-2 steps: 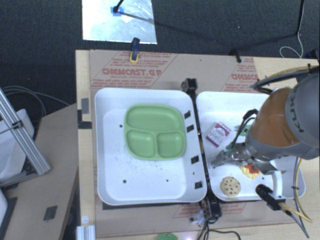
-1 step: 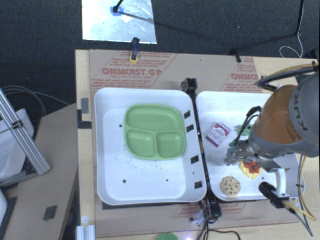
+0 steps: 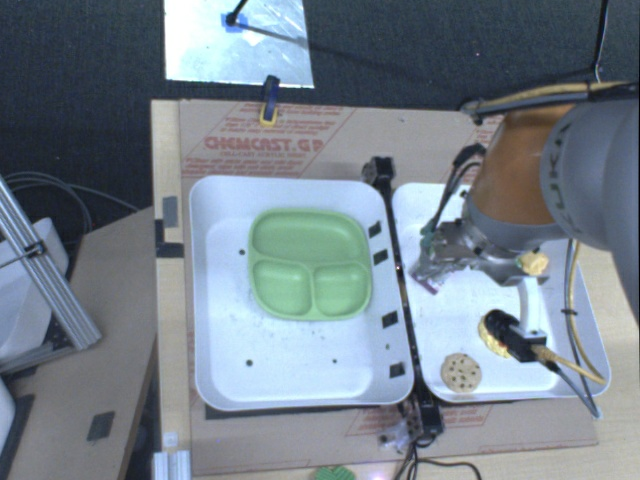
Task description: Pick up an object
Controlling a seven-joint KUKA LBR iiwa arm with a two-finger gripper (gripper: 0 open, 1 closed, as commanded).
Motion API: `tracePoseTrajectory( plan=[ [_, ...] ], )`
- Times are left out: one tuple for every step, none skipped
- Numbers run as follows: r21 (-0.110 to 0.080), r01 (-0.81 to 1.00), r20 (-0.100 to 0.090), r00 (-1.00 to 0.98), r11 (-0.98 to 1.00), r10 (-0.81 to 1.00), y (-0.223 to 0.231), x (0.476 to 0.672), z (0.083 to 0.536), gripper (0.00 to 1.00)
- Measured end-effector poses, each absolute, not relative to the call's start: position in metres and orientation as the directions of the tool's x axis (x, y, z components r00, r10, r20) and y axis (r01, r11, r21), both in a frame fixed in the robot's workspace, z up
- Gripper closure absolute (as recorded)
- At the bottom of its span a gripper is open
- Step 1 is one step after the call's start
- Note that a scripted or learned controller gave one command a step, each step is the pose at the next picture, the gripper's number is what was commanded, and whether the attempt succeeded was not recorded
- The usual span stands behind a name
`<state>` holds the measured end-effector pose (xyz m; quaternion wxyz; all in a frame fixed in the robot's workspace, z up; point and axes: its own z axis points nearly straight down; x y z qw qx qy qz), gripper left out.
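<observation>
Camera view from above has the grey arm (image 3: pixel 560 168) reaching in from the right over the right bin (image 3: pixel 592 318), with its gripper (image 3: pixel 436 266) low near that bin's left wall, just over a small purple thing (image 3: pixel 431 286); whether the tool is spread or pressed together cannot be told. Other things to pick lie in the same bin: a round tan biscuit (image 3: pixel 461 371) with dark dots near the front edge, apart from the gripper, and a yellow lump (image 3: pixel 492 330) close by, toward the middle. Beside it, the left bin (image 3: pixel 215 298) bears a green divided plate (image 3: pixel 308 264) lying flat near its centre.
</observation>
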<state>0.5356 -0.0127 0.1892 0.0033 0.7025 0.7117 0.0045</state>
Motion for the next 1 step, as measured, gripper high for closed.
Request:
tracePoseTrajectory(
  plan=[
    [0.002,1.0,0.001,-0.012,0.012,1.0,0.0735,0.5413,0.1843,1.0]
  ],
)
